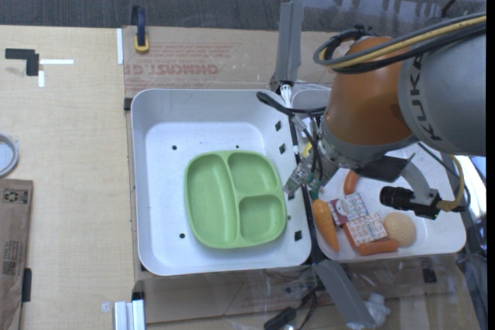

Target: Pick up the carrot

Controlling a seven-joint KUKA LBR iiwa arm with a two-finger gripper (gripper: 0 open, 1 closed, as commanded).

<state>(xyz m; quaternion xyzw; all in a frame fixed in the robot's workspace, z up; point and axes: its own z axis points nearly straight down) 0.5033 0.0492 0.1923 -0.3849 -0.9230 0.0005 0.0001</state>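
Observation:
The carrot (325,224) is a long orange piece lying at the left end of the right bin (445,243), close to the wall it shares with the left bin. My gripper (302,176) hangs below the orange wrist band, just above and to the left of the carrot's upper end, over the wall between the two bins. Nothing is visibly held in it. The arm's body covers the back of the right bin.
A green divided plate (234,199) lies in the left bin (155,166). Beside the carrot sit a colourful packet (357,219), a reddish sausage (377,247), a pale bread roll (400,226) and a small orange piece (352,182). A black cylinder (398,199) juts from the arm.

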